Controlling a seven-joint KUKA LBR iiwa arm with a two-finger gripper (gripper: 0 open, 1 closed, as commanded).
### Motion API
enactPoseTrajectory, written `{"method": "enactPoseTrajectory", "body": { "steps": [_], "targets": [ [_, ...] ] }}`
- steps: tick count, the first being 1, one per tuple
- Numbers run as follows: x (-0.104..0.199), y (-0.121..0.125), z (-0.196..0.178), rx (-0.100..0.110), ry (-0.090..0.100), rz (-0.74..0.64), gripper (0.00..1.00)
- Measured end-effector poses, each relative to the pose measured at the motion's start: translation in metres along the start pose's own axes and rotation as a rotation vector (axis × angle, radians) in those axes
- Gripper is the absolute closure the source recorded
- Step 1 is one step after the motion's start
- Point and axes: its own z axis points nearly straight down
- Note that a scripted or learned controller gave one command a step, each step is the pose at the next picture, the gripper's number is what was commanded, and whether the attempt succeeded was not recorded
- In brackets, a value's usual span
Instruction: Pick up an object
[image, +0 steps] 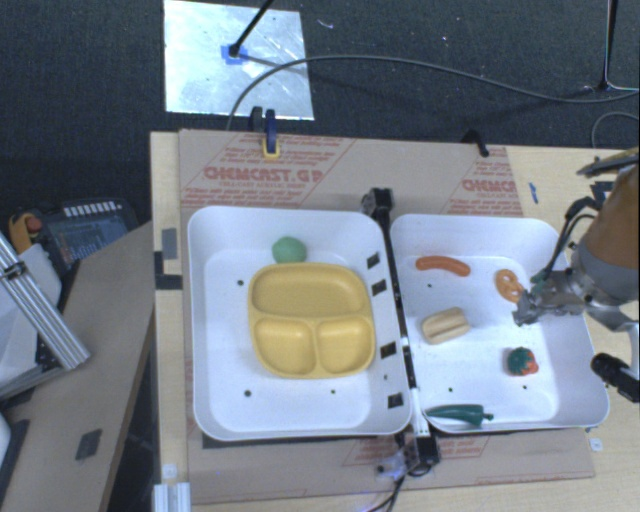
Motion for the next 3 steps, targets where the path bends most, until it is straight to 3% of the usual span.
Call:
{"method": "enactPoseTrajectory", "body": {
  "steps": [1,2,3],
  "targets": [
    [0.005,-0.004,-0.047,0.000,0.000,0.000,1.00],
    [0.005,-0.002,-0.072,0.000,0.000,0.000,1.00],
    [0.055,-0.007,-0.080,0.004,0.003,-0.005,1.00]
  ]
}}
